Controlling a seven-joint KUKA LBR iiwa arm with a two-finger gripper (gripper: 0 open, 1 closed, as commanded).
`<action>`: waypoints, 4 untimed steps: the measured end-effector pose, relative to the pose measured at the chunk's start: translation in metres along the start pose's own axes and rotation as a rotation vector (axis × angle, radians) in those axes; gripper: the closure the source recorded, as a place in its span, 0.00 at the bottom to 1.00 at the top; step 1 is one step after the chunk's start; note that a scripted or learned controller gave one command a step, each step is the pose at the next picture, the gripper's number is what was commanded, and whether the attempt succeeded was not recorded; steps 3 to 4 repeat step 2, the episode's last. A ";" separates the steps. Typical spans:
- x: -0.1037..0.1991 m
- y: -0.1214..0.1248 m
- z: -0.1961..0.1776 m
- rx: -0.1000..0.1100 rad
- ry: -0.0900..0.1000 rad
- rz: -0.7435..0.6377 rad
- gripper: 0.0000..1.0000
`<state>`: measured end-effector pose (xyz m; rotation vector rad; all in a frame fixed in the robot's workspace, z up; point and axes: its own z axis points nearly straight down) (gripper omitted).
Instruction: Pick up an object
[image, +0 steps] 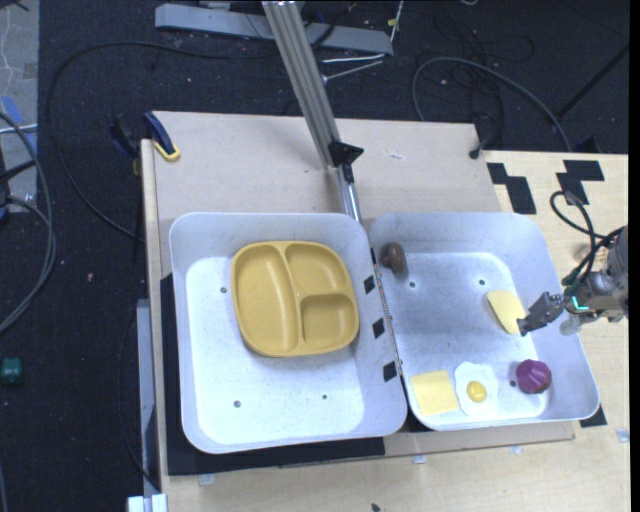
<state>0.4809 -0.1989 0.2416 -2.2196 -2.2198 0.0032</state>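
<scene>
Where the bench edge lies nearest the camera, the right-hand shallow white bin (455, 265) holds three things along its near wall: a flat pale yellow square slab (433, 392) at about seven o'clock of that bin, a round white fried-egg toy with a yellow yolk (476, 386) just beside it at six o'clock, and a small purple rounded object (532, 376) at five o'clock, close to the egg but apart from it. Farther in, at three o'clock, a yellow wedge-like block (504, 310) lies by the bin's right wall, and the dark two-finger gripper (541, 312) hangs at the block's right end (whether it touches cannot be told, nor whether it is spread or closed). Farther still, at eleven o'clock, a small brown rounded lump (394, 258) sits by the wall shared with the other bin. The left-hand white bin (200, 330) carries a mustard-yellow plastic plate with three compartments (296, 298) toward its far side.
</scene>
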 end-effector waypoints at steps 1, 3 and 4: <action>0.000 0.001 -0.001 -0.003 -0.001 -0.001 0.00; 0.002 -0.003 0.061 0.000 0.001 0.001 0.00; 0.002 -0.003 0.061 0.000 0.001 0.001 0.00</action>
